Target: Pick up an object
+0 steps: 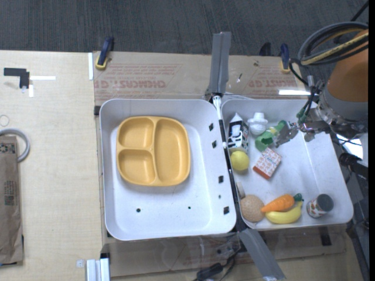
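Objects for picking lie in the right bin (328,157), while the left bin (117,215) bears a yellow divided plate (154,151) set toward its upper left. On the pale desk (53,157) at far left a brown paper bag (9,201) lies flat, with a grey ring (22,142) just above it. Behind both bins a strip of brown cardboard (158,78) is held by blue clamps (105,51).

Along the right bin's left wall a black-and-white carton (235,134) stands above a lemon (239,160). Beside them are a white bottle-like thing (257,123), a green toy (268,136) and a red-and-white box (267,163). At the lower edge a tan round ball (252,207), a carrot (278,203) over a banana (284,215), and a small can (320,205) lie close together.

The pincer (287,133) hangs over the upper middle of the right bin, just beside the green toy; whether its tips are apart or together cannot be told. The dark floor (176,10) runs behind the desk.
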`<state>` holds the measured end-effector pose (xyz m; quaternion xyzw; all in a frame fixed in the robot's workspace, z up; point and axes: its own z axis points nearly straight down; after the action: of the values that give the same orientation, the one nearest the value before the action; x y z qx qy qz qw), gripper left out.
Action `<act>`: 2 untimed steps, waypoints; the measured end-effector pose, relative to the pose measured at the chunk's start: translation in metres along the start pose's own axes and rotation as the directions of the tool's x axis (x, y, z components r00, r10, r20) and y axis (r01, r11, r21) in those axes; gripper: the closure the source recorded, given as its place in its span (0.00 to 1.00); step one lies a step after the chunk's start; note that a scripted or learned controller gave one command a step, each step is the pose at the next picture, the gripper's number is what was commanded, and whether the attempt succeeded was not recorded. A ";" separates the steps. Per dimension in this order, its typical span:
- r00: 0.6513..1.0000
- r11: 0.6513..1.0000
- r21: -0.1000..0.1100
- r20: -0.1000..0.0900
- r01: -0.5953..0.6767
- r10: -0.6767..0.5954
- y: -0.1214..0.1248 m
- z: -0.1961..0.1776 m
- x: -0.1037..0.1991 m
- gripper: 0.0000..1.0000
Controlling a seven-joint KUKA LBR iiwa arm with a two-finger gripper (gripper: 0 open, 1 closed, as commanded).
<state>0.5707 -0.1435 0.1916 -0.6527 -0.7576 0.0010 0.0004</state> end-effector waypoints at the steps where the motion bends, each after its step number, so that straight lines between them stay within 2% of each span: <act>1: 0.990 0.990 -0.002 0.001 0.140 -0.140 0.000 0.100 0.025 0.00; 2: 0.991 0.991 -0.003 0.003 0.136 -0.136 0.000 0.091 0.023 1.00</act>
<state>0.5674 -0.1206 0.1004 -0.5995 -0.8004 0.0006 -0.0013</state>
